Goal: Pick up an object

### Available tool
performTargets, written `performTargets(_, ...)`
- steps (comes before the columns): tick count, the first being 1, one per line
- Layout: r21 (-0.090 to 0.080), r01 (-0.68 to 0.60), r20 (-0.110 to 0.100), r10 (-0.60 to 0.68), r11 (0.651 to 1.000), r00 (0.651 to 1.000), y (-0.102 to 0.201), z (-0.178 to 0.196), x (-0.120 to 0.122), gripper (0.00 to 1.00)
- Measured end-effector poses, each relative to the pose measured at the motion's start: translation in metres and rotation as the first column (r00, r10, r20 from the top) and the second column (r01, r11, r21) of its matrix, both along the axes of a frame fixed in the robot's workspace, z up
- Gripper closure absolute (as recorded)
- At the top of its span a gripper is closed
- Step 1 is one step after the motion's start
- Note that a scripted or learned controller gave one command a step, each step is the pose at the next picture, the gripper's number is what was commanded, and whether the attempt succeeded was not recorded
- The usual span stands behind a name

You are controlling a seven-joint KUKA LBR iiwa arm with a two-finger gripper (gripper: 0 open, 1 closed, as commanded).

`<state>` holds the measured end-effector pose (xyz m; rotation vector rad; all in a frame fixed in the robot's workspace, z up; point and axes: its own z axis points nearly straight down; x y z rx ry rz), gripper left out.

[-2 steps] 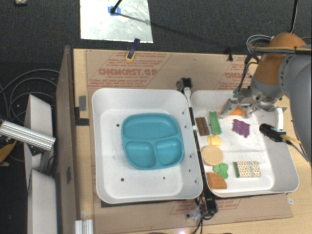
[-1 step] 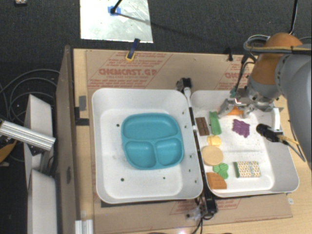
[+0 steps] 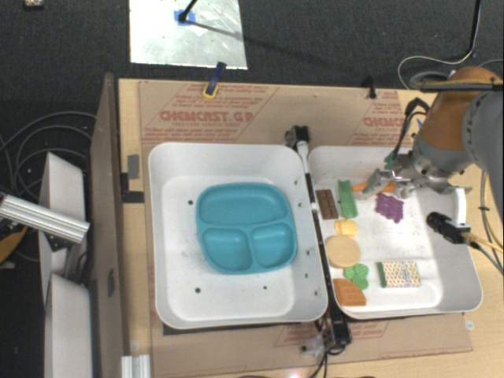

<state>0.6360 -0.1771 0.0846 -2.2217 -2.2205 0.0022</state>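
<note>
the gripper (image 3: pixel 387 181) hung low over the upper part of the right bin (image 3: pixel 465 286), reaching in from the right, and its metal tip sat just beside a small orange piece (image 3: pixel 360 187) and close to a purple toy (image 3: pixel 389 206); whether it was open or closed could not be told from this angle, and nothing was visibly caught in it. the things to choose from all lay in that right bin: a green stick (image 3: pixel 346 198) near the divider, a brown bar (image 3: pixel 326 204) beside it, a small yellow piece (image 3: pixel 346 227), a round tan disc (image 3: pixel 342 251), a green leafy toy (image 3: pixel 358 273), an orange block (image 3: pixel 350 292) at the lower left corner and a patterned card (image 3: pixel 399 274) towards the middle. the left bin (image 3: pixel 169 164) held a blue divided tray (image 3: pixel 246 227), well apart from the arm. judged from this, the task looked to be at the approach or first grasp stage: no object had been lifted clear, so a secure hold and the raise were both left to do, most likely on the orange piece or the purple toy, which lay nearest
</note>
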Motion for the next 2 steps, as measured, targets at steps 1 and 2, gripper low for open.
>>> performTargets(1,0.000,-0.006,0.005,0.006,1.000,1.000,0.016,0.001,0.012,0.00)
performTargets(2,-0.002,0.000,-0.019,0.000,1.000,1.000,0.022,0.000,0.025,0.00)
